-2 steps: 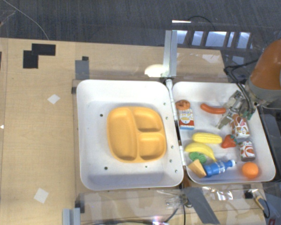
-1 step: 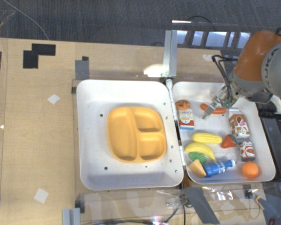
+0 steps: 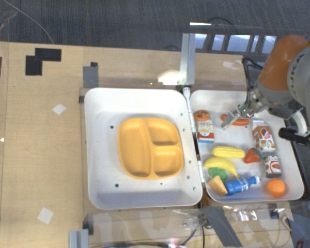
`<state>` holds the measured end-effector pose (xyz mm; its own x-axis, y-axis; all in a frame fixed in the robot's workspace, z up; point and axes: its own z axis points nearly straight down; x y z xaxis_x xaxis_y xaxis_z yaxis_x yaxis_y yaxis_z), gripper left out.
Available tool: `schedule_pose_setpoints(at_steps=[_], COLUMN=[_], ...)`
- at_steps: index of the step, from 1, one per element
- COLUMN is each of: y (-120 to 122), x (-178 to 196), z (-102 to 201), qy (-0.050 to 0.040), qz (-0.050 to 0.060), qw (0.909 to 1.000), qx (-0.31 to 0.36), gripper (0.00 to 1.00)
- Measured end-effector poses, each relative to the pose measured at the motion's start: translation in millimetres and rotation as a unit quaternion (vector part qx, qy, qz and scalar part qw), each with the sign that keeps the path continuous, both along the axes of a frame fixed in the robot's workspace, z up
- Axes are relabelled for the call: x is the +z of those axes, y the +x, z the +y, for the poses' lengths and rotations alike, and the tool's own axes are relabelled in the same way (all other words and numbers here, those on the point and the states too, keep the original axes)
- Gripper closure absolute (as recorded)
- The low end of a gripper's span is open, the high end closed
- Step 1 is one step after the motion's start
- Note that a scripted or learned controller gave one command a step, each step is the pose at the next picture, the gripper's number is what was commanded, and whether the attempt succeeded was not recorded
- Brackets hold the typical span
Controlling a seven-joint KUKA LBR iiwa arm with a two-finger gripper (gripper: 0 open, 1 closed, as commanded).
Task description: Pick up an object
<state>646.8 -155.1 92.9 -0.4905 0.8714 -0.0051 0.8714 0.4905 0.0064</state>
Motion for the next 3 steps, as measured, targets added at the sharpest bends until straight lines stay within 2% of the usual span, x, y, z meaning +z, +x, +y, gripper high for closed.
schedule_pose_setpoints(at_steps=[1,2,3], y=[22.9,24.3,24.3], x=[-4.3,-4.9,-5.2], z=[26.6,27.2,33.5], qy=[-0.0009,0.0018,0.0027], qz=[0.001,0.0,0.0], qw=[0.9936,0.9809,0.9625], qx=[-0.113,-0.194,-0.271], gripper=[0.0,0.0,0.0])
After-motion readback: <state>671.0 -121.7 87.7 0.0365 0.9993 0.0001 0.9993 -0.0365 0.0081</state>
